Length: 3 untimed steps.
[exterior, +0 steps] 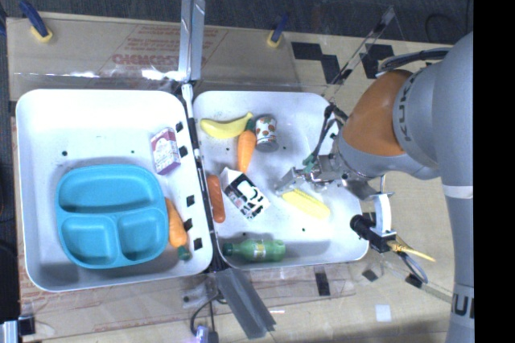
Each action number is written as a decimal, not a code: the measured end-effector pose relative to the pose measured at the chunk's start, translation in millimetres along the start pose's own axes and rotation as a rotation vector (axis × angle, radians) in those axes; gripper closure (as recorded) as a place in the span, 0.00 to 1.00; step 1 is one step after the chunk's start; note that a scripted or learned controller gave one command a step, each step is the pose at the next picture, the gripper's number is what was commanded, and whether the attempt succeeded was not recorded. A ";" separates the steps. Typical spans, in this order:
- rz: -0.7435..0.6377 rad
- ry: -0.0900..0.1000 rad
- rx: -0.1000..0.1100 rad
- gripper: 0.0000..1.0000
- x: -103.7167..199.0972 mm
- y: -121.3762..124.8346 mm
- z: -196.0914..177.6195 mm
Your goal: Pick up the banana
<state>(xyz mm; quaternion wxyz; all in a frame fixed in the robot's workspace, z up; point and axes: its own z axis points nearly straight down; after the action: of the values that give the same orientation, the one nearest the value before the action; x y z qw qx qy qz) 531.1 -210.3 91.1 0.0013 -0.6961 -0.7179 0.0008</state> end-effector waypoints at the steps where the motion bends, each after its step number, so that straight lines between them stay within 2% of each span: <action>1: -0.005 0.000 0.002 1.00 0.2 0.0 -9.4; 2: 0.169 -0.001 -0.001 1.00 34.2 58.7 -104.8; 3: 0.169 0.000 0.000 0.00 34.2 58.5 -104.6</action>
<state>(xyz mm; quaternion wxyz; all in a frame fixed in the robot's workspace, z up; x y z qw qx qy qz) 588.9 -174.5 195.5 0.0012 -0.7543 -0.6565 0.0008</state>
